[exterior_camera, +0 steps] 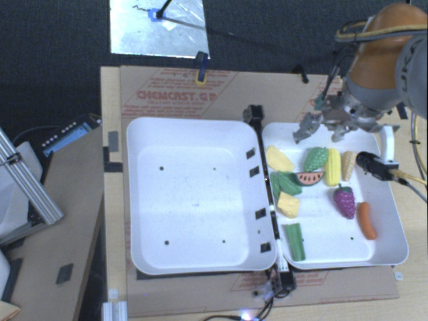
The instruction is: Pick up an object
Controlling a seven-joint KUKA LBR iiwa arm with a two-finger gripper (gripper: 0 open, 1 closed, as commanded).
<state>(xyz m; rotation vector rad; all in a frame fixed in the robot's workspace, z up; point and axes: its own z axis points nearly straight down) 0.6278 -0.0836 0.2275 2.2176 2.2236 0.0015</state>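
My gripper [319, 133] hangs over the back of the right bin [391, 243], open, with nothing between its fingers. Just in front of it lie toy foods: a yellow lemon-like piece [279, 159], a green leafy piece [315, 158], a watermelon slice [309, 178], a yellow corn cob [332, 167] and a pale cob [348, 166]. Nearer the front are a dark green piece [287, 183], a yellow wedge [288, 206], purple grapes [345, 201], an orange carrot [366, 221] and a green stick [295, 241].
The left bin [194, 192] sits beside the right one, with a black divider with clips [262, 179] between them. A black cable connector [371, 164] hangs from the arm over the right bin's right side. A shiny sheet [159, 19] lies behind the bench.
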